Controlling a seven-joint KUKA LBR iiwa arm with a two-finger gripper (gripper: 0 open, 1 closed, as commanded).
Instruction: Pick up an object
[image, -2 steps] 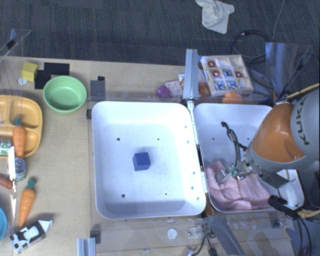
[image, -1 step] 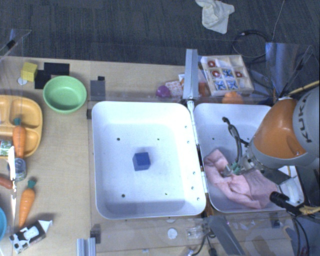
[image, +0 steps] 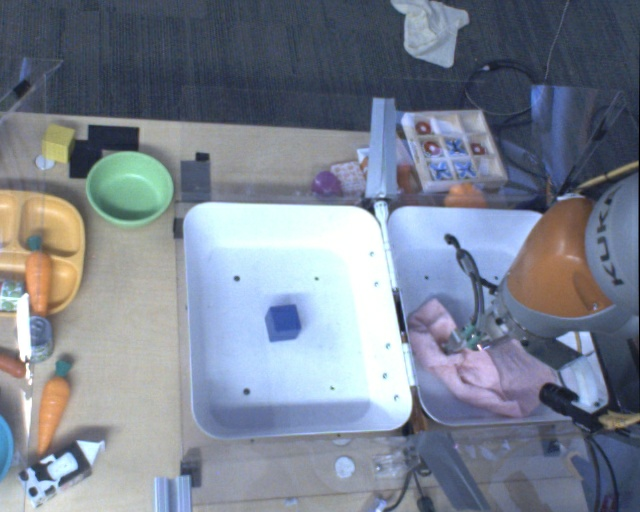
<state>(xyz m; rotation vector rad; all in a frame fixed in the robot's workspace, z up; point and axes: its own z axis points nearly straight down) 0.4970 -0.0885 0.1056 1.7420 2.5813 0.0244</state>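
Where the end effector (image: 468, 338) meets it, grip state unclear, the pink cloth (image: 480, 370) lies crumpled.

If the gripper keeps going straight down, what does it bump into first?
Most likely the pink cloth: the gripper sits right over it in the right bin. Depth is hard to judge, so it may already touch.

Even, fairly bright light falls from above. The two white bins (image: 300, 225) are the brightest areas, close to washed out, with a faint bluish cast. Shadows are soft: a small one hugs the blue cube (image: 284, 321), and another lies under the arm (image: 565, 270). The whole picture is slightly soft and grainy, and the dark floor (image: 200, 50) shows little detail.
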